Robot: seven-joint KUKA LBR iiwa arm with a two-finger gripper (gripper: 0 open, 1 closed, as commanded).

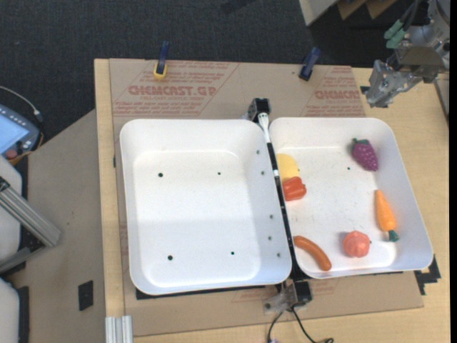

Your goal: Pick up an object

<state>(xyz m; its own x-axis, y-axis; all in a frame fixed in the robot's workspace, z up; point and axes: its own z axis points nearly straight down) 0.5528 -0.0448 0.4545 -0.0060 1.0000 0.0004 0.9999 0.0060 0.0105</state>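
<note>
The right bin (pixel 335 138) holds several toy foods. A purple bunch of grapes (pixel 364 154) lies near its far right corner. An orange carrot (pixel 385 214) lies along the right wall, with a pink-red round fruit (pixel 356 244) in front of it. An orange sausage (pixel 313 252) sits near the front wall. A yellow piece (pixel 286 166) and a red pepper (pixel 293 189) rest against the left wall. My gripper (pixel 380 91) hangs outside the bin, past its far right corner and above the cardboard, apart from every object.
The left bin (pixel 143 141) sits beside the right one, sharing a black divider clamp (pixel 258 109). Both rest on a cardboard sheet (pixel 214 84) held by a yellow-blue clamp (pixel 161 61) and a blue clamp (pixel 309 63). A grey rail (pixel 25 216) stands at the left.
</note>
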